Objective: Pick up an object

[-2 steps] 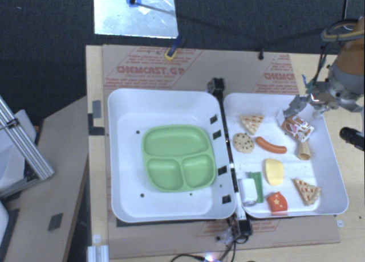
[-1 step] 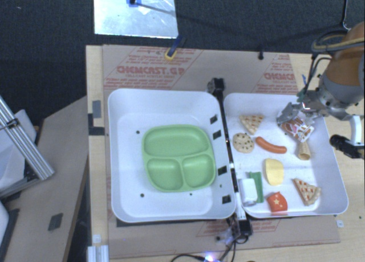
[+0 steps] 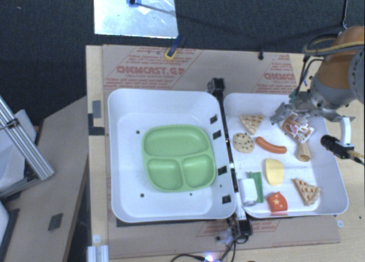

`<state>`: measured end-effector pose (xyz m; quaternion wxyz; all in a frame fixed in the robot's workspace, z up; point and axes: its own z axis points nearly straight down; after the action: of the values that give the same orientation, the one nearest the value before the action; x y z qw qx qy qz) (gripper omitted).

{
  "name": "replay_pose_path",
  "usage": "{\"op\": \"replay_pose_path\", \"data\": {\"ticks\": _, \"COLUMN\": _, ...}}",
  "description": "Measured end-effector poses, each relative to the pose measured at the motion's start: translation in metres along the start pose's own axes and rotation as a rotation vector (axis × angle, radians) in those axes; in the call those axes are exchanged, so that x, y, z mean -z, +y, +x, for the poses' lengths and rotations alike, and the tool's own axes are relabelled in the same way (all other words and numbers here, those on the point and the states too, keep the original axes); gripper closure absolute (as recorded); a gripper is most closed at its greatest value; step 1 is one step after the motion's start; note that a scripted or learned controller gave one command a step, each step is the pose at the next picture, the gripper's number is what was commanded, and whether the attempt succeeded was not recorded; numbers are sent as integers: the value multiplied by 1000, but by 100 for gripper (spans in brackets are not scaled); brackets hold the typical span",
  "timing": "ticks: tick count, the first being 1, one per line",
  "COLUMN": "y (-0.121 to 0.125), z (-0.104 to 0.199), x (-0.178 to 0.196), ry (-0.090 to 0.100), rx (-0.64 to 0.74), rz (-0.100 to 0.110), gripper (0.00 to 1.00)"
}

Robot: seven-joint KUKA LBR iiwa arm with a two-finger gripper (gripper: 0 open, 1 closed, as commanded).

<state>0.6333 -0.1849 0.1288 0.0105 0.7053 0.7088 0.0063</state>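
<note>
The right bin [image 3: 331,170] holds toy foods: a pizza slice [image 3: 251,123], a cookie [image 3: 243,142], a sausage [image 3: 271,145], a yellow cheese piece [image 3: 274,171], a second pizza slice [image 3: 306,191], a red piece [image 3: 277,202], a white and green piece [image 3: 250,189], a cone [image 3: 303,152] and a red and white packet [image 3: 299,129]. My gripper [image 3: 287,113] hangs low at the bin's far side, right against the packet's upper left edge. Whether it grips the packet is hidden by the wrist.
The left bin [image 3: 125,113] carries a green divided plate [image 3: 178,157]. A black-clipped divider [image 3: 223,141] runs between the bins. Behind the bench lies a silvery sheet [image 3: 135,4].
</note>
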Motion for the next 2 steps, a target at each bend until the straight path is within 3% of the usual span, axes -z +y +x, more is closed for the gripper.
{"op": "replay_pose_path", "data": {"ticks": 1, "y": 0, "z": -1, "x": -4, "ry": -1, "rx": -1, "rz": 2, "gripper": 0}}
{"op": "replay_pose_path", "data": {"ticks": 2, "y": 1, "z": -2, "x": 7, "ry": -5, "rx": 2, "rz": -3, "gripper": 100}}
